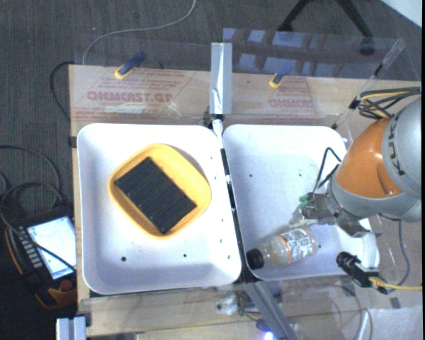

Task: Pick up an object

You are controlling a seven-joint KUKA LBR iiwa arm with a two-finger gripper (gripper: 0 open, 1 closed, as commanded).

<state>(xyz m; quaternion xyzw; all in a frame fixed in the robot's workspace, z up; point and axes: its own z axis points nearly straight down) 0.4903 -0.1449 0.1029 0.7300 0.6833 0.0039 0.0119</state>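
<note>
The bottle (pixel 285 248) lies on its side along the near wall of the right bin (pixel 269 168), cap pointing left. The gripper (pixel 313 208) hangs just above its far end, seemingly lining up for a grab

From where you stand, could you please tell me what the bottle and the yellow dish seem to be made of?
The bottle looks like clear, glossy plastic: light passes through its body, and it has a dark cap and a printed label. The yellow dish seems to be smooth moulded plastic with rounded edges; its dark ribbed insert could be rubber or plastic.
</note>
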